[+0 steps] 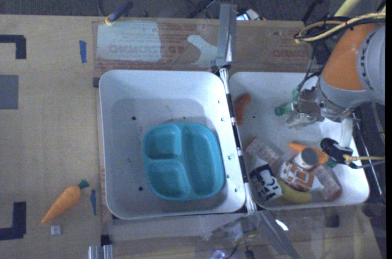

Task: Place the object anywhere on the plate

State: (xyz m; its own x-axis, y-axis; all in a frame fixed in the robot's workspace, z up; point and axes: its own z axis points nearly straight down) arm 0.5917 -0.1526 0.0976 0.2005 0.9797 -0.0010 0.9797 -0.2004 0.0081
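Camera view, read from its left: a toy carrot (pixel 61 203) lies on the bare worktop (pixel 49 129), well apart from everything else. Next comes the left bin (pixel 116 92), and in it the blue plate (pixel 182 161), a three-compartment dish sitting low and toward the bin's right side, with nothing on it. Across the divider, the right bin (pixel 269 92) holds the clutter: an orange-brown piece (pixel 243 106) near its upper left corner, a small wrapped packet (pixel 261 149), a black-and-white carton (pixel 265 183), a white and orange bottle (pixel 300 171), a banana (pixel 296 195) along the front wall and a brown bar (pixel 328 183) to its right.

The pincer (pixel 304 112) hangs over the upper right part of that bin, below the arm's orange band. It is too blurred and too crowded by cables and a green fitting to say how far apart it stands or whether anything sits in it; I cannot tell.

By my reading the pick is the step in hand, since the plate is bare and no item is clearly lifted. Which item is meant is not settled; the nearest candidates, the bottle and the packet, lie just below and left of the pincer. The next move calls for a secure grasp, then a carry leftward over the divider to the plate.
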